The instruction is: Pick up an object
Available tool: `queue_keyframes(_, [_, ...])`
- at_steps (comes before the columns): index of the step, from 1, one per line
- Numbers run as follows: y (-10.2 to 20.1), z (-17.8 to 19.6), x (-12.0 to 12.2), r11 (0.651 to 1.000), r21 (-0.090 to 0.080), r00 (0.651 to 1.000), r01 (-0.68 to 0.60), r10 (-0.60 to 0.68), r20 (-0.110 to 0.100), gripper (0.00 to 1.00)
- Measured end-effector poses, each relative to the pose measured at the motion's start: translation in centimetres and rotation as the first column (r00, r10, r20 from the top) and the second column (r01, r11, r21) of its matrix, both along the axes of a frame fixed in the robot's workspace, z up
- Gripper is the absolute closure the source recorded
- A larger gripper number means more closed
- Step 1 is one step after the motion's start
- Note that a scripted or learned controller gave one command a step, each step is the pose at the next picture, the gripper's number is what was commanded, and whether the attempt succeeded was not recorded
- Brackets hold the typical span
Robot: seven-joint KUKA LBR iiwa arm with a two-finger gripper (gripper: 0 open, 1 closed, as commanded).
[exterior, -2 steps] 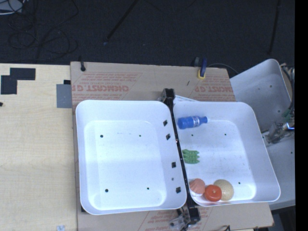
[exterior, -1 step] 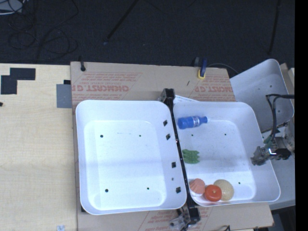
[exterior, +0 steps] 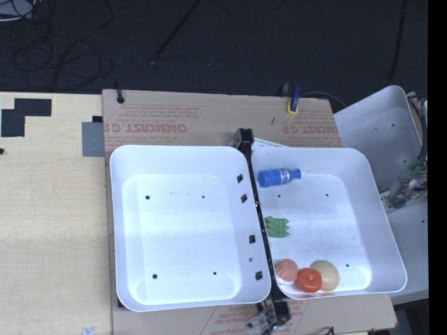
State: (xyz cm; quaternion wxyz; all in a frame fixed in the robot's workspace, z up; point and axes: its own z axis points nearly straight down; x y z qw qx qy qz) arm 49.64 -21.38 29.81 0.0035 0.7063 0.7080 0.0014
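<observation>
From my console, the right bin (exterior: 363, 187) holds every candidate: blue bottle (exterior: 279, 177) against its divider-side wall, green piece (exterior: 276, 227) below, three round items (exterior: 308, 276) crowding its near corner. The gripper's state I cannot tell.

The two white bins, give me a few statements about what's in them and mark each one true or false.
1. The blue bottle lies in the right bin. True.
2. The green thing sits in the left bin. False: it is in the right bin, near the divider.
3. The red round thing lies between a pink one and a tan one. True.
4. The bottle stands upright. False: it lies on its side.
</observation>
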Motion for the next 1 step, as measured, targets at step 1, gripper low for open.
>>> queue_keyframes(1, [0.14, -9.76, -2.32, 1.0, 0.008, 1.0, 0.003, -0.003, -0.019, 1.0])
